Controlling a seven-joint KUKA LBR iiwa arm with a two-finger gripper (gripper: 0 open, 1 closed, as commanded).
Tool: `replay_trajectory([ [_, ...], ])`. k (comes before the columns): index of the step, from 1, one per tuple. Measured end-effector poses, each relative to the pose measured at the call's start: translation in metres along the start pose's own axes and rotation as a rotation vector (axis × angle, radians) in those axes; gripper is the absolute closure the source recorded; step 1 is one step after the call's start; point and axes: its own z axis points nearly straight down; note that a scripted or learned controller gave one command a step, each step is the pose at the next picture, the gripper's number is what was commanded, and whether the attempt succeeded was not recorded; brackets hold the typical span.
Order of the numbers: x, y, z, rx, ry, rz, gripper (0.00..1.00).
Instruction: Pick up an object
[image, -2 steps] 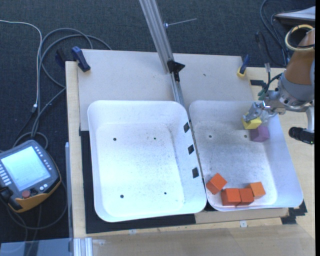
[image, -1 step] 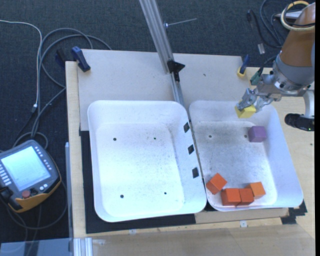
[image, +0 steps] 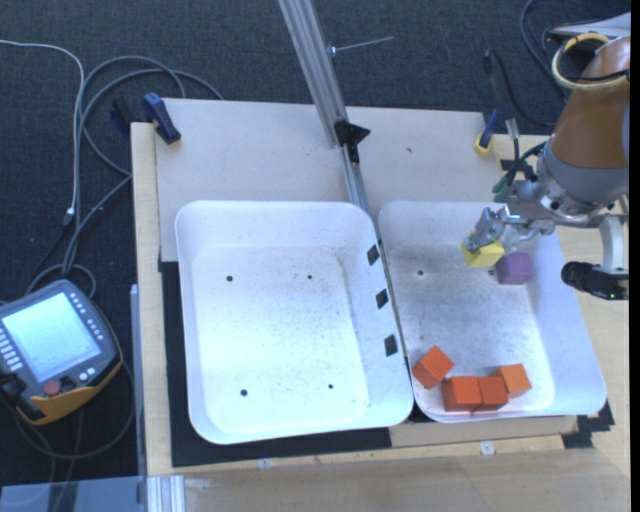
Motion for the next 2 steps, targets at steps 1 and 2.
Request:
replay_trajectory([
  [1, 0.078, 0.018, -0.020, -0.008, 0.001, -0.008, 1.00],
  [2, 0.146, 0.010, 0.021, 0.002, 0.002, -0.005, 1.00],
])
